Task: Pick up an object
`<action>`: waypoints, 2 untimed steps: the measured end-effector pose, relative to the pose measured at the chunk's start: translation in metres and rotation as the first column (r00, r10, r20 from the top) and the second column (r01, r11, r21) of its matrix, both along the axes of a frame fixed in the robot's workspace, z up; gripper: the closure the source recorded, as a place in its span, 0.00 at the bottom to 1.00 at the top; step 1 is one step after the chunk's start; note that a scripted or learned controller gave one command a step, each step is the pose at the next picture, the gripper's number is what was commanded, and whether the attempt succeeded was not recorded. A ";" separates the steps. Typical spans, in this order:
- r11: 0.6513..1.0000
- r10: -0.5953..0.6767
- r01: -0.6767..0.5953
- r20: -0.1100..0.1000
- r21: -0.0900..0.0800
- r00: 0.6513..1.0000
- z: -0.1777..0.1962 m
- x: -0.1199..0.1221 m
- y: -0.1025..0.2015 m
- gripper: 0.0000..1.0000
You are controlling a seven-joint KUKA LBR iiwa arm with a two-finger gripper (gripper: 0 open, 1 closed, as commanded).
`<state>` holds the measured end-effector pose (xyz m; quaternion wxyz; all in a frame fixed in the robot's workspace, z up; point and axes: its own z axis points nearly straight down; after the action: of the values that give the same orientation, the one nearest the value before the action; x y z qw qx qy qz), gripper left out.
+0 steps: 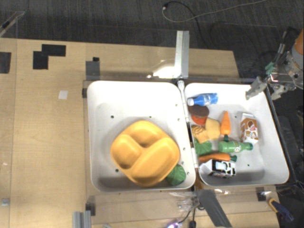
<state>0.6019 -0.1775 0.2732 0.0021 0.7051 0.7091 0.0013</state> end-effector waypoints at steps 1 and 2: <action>0.998 0.061 -0.061 -0.001 0.001 0.998 -0.087 -0.036 0.023 0.00; 0.998 0.061 -0.061 -0.002 0.001 0.998 -0.155 -0.009 0.024 0.00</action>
<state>0.5928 -0.1533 0.1181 0.0010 0.6833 0.7301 0.0009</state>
